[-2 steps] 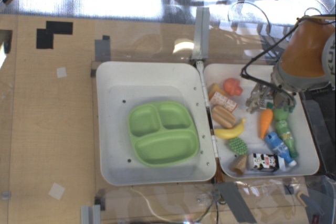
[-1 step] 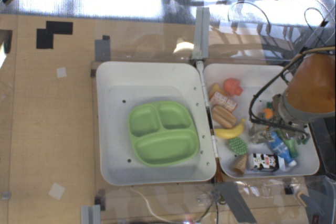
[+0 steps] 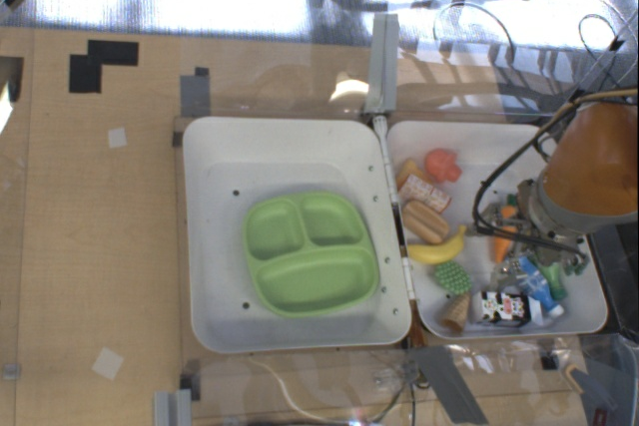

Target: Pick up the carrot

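The carrot (image 3: 502,241) is a small orange piece lying in the right bin (image 3: 589,319), near its middle right, partly hidden by the arm. My gripper (image 3: 529,254) hangs low over the right side of this bin, under the grey wrist and orange band (image 3: 597,160). It is right beside or over the carrot. The wrist blocks the view of the contact, so I cannot see whether the carrot is held.
The right bin also holds a red fruit (image 3: 442,165), a wafer (image 3: 421,188), a hot dog (image 3: 426,221), a banana (image 3: 436,252), a green knobbly piece (image 3: 452,276), a cone (image 3: 456,312), a black-and-white carton (image 3: 502,307) and a blue bottle (image 3: 539,282). A green divided plate (image 3: 312,251) lies in the left bin (image 3: 215,214).
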`<state>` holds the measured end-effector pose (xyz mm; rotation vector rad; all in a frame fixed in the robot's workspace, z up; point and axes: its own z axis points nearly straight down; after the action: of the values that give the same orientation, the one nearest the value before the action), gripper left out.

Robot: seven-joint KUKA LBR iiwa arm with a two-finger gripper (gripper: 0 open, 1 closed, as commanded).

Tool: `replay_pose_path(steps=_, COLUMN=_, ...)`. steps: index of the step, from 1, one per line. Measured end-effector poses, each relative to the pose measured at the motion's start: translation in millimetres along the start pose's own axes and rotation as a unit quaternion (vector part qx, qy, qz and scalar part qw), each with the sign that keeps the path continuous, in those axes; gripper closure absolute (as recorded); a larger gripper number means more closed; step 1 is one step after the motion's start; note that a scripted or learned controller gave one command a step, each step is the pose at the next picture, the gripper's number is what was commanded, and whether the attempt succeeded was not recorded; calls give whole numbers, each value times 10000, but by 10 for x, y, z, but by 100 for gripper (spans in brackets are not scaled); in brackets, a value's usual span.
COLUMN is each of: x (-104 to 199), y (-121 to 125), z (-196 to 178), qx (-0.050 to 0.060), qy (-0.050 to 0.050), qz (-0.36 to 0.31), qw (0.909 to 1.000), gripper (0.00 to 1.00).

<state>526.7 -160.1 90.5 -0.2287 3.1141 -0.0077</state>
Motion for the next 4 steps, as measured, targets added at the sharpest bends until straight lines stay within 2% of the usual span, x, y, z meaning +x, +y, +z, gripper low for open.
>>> replay_pose_path(steps=1, x=-217, y=-161, z=18, qx=-1, qy=38, qz=1865, qw=9824, gripper=0)
replay_pose_path(steps=2, x=-816, y=-230, z=38, qx=0, qy=31, qz=3654, qw=9309, gripper=0)
replay_pose_path(steps=3, x=-854, y=-225, z=-105, qx=0, qy=-21, qz=3621, qw=9321, gripper=100)
replay_pose_path(steps=4, x=-851, y=-222, z=-100, qx=0, qy=-15, qz=3620, qw=9322, gripper=0)
